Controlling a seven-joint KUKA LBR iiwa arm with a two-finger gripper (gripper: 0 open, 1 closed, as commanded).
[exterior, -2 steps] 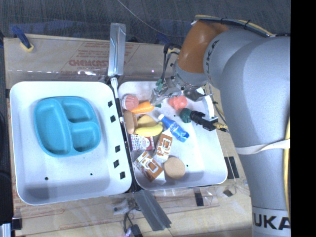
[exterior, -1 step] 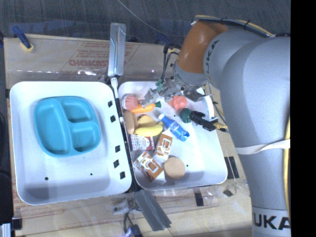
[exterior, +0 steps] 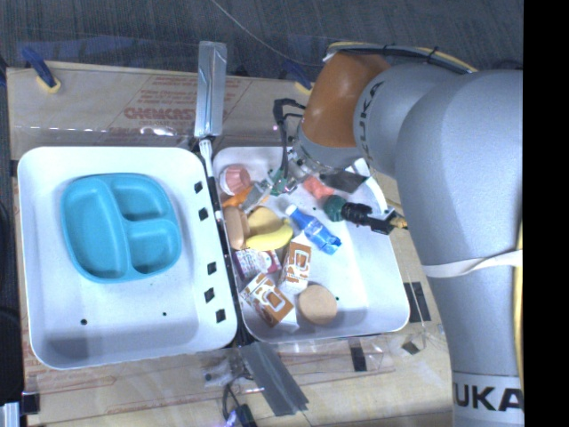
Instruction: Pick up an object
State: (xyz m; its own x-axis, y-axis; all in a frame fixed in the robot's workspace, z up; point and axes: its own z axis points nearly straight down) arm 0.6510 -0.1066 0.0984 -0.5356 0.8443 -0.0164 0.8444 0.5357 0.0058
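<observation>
The gripper hangs low over the right bin's upper left, among a heap: one banana, one blue bottle, one tan disc, two brown-and-white packets. Whether it grips anything, I cannot tell; the wrist hides it. The left bin holds one blue tray. Both bins sit on a wooden bench over dark carpet.

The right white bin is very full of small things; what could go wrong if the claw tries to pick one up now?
1. The claw hangs over tightly packed items in the right white bin; closing there might catch two at once or none.
2. The yellow banana-shaped toy touches the blue plastic bottle and printed packets, so lifting it may drag neighbours.
3. The round tan disc looks flat and could slip.
</observation>
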